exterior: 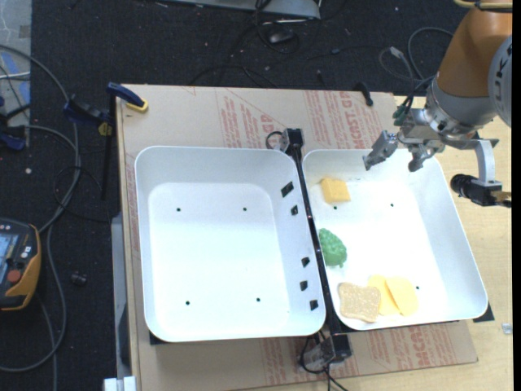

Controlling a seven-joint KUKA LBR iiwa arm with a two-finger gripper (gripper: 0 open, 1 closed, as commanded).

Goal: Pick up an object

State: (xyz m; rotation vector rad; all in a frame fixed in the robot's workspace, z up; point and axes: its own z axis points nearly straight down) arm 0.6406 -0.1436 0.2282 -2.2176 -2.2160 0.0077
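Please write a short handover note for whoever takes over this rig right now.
Gripper: jaws open, holding nothing, above the far edge of the right bin.
Things, all in the right bin: yellow block near the far left corner; green lump by the divider; tan slice and yellow slices touching at the near edge.
Left bin: holds none of them.
Done: nothing lifted yet.
Left: descend on one object, close, lift.

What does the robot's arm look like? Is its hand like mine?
Not much like yours. The arm is fat and rounded, with a bright orange band and a grey part below it near the wrist. At its end sits the hand, a small grey metal piece with two thin dark fingers instead of five. A black cable loops beside the wrist.
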